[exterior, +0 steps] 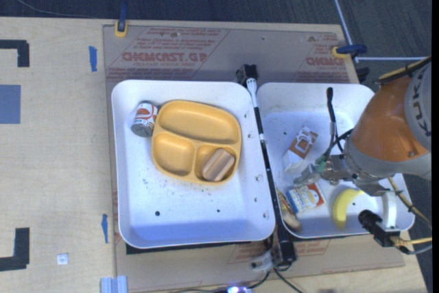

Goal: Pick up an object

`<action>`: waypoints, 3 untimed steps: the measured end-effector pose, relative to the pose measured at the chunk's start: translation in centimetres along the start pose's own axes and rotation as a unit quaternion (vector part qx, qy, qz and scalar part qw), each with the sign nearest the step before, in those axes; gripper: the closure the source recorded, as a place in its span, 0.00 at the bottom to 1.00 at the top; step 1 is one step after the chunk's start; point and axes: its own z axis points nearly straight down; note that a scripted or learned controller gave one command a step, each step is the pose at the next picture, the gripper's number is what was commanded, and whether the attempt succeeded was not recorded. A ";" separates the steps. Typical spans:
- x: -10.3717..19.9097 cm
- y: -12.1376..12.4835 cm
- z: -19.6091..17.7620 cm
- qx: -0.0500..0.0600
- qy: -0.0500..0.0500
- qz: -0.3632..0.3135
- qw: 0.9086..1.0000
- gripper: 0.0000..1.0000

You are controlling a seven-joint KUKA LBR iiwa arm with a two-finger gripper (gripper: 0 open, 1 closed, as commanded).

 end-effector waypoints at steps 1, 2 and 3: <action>0.0 0.2 -1.0 -0.002 0.000 0.000 1.000 1.00; 0.0 0.2 -1.0 -0.002 0.000 0.000 1.000 0.00; 0.7 -0.5 1.1 0.008 0.005 -0.002 1.000 0.00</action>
